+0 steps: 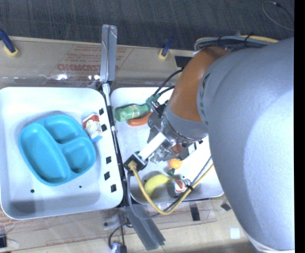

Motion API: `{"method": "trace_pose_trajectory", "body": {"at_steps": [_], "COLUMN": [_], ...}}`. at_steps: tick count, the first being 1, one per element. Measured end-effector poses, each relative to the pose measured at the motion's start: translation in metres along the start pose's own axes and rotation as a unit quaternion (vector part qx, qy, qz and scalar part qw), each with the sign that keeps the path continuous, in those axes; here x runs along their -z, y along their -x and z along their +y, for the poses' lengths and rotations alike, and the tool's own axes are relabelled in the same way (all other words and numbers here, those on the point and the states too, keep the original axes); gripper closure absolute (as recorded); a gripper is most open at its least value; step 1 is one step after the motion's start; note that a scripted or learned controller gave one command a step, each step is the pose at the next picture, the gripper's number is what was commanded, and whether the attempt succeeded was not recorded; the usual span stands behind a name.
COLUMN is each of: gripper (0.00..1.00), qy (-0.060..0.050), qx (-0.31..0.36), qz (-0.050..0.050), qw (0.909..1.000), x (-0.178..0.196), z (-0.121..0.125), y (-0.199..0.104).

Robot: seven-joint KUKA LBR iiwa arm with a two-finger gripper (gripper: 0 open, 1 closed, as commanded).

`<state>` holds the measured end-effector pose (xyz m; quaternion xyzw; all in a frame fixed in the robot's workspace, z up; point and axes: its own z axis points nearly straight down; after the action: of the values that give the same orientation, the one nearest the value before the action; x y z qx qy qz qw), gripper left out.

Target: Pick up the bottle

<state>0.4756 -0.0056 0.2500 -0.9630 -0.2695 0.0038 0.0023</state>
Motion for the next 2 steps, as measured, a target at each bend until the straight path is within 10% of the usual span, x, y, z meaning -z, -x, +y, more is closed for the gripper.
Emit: {"method": "trace_pose_trajectory", "body": {"at_steps": [1, 2], "gripper": [1.00, 1.00], "qy": [-0.003, 0.000], "qx": [0.004, -0.072], "qz": [-0.002, 0.000], "qw": [1.0000, 0.9974], "x": [0.009, -0.022], "z": [-0.002, -0.061], "y": [-0.001, -0.036]}}
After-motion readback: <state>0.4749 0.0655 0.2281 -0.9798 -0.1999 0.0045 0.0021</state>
